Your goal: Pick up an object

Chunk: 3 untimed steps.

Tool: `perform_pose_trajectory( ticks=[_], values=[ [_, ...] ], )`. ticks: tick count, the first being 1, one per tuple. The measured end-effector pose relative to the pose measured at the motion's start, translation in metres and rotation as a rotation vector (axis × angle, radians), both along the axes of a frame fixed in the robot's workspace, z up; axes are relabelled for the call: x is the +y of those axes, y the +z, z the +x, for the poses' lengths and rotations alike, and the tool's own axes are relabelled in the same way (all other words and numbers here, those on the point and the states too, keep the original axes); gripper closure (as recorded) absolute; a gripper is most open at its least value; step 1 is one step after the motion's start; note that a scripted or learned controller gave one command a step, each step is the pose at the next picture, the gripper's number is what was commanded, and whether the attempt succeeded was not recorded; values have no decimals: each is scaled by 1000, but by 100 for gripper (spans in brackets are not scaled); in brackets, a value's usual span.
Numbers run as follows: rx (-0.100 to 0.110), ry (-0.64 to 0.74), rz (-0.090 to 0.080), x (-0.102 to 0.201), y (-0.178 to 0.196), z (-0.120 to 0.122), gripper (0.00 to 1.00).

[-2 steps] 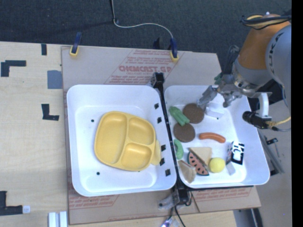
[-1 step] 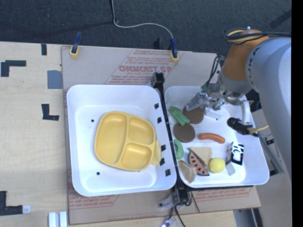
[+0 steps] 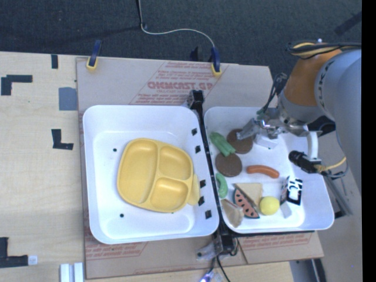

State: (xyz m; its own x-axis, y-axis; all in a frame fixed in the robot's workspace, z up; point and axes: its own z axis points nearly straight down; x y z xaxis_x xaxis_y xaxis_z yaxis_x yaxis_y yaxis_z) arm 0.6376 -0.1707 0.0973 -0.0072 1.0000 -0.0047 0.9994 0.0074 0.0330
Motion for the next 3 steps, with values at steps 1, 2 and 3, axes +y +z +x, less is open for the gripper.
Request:
perform_pose_trajectory(
  ticks=[1,2,3],
  values=[
    [12,-5,-8,23,0,38,0],
    [-2,-3,-4,5,1,1,0],
    [13,-5,-8,26,0,38,0]
  ],
)
